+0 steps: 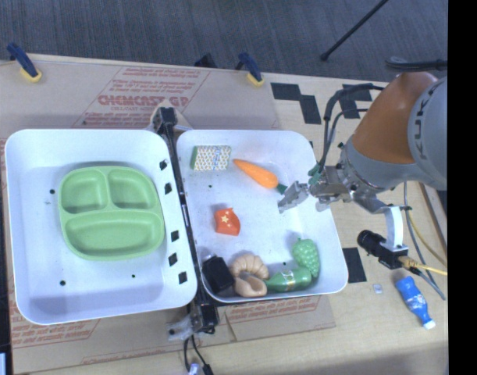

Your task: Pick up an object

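Observation:
My gripper (pixel 291 196) hangs over the right side of the right bin (pixel 325 233), open, with nothing between its fingers. An orange carrot (pixel 255 174) lies just to its upper left. A green and white patterned block (pixel 211 158) sits at the bin's back. Near the middle rests a small red piece (pixel 227 221). Along the front edge lie a black object (pixel 218 274), a tan lumpy toy (pixel 248 267), a green piece (pixel 289 280) and a green bunch of grapes (pixel 306 255).
The left bin (pixel 27 233) holds a green divided plate (pixel 111 211). A black divider (pixel 178 201) runs between the bins. On the bench to the right lie a blue bottle (pixel 414 299) and cables. Blue clamps (pixel 25 62) (pixel 250 67) hold the cardboard at the back.

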Robot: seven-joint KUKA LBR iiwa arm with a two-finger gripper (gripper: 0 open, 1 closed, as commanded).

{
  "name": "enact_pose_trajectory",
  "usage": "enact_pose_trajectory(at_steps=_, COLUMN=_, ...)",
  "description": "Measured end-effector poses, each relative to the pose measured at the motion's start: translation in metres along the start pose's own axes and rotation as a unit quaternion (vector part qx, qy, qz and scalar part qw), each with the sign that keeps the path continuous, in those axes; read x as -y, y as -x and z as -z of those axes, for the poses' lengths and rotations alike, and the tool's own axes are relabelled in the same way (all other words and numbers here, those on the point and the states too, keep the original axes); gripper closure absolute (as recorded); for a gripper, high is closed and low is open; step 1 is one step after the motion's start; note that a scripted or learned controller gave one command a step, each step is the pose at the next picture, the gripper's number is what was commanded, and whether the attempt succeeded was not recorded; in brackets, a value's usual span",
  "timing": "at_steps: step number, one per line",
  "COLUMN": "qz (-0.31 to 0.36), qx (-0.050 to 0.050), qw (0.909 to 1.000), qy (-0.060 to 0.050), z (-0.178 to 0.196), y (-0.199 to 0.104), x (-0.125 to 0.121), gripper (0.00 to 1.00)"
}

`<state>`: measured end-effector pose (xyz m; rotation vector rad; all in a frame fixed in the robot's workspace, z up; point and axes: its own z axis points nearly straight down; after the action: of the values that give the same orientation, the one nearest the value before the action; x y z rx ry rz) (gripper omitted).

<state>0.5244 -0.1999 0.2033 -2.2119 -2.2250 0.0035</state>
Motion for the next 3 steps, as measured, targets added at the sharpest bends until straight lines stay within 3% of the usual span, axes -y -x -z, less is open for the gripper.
enact_pose_trajectory(at_steps=1, qz=0.163, qx=0.003, qw=0.9866, qy=0.004, z=-0.083, y=-0.016, x=-0.094, gripper=0.0)
enact_pose_trajectory(at_steps=2, qz=0.278, qx=0.001, qw=0.9607, qy=0.002, z=-0.111, y=-0.051, x=-0.104, gripper=0.0)
enact_pose_trajectory(at_steps=3, qz=0.182, qx=0.0, qw=0.9832, qy=0.0, z=-0.112, y=-0.101, x=-0.091, gripper=0.0)
